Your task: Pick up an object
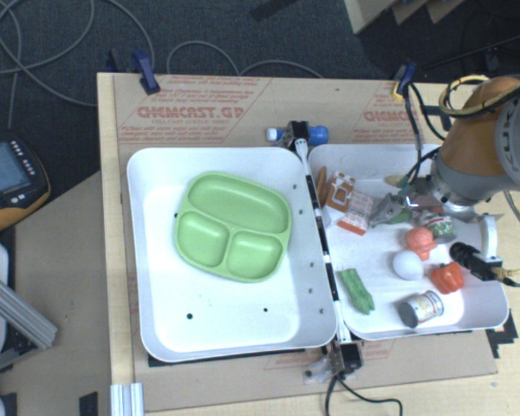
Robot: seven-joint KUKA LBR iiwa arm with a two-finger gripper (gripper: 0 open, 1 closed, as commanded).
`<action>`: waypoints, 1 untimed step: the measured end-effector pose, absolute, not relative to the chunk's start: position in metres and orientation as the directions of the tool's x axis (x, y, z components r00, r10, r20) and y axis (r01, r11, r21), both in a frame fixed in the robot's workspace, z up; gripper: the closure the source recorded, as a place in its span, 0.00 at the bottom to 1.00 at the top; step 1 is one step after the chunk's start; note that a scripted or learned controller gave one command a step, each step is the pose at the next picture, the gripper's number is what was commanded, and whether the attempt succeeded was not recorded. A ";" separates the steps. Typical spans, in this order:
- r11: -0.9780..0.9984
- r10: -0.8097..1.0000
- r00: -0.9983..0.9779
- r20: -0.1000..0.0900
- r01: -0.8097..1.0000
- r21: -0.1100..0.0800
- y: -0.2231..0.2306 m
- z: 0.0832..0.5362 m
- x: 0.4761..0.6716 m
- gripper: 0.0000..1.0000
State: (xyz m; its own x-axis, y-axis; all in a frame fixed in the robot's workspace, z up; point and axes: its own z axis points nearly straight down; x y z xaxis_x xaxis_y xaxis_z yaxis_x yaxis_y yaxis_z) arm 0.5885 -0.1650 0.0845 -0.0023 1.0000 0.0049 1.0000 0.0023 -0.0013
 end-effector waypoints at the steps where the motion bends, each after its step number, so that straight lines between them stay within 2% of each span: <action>1: 0.011 1.000 -0.011 0.025 1.000 -0.008 -0.185 0.085 0.552 0.00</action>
State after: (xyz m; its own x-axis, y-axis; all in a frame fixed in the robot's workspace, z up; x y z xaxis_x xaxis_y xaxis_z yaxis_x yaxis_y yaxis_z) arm 0.5524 -0.1853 0.0848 -0.0111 0.9996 0.0254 0.9999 0.0113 -0.0084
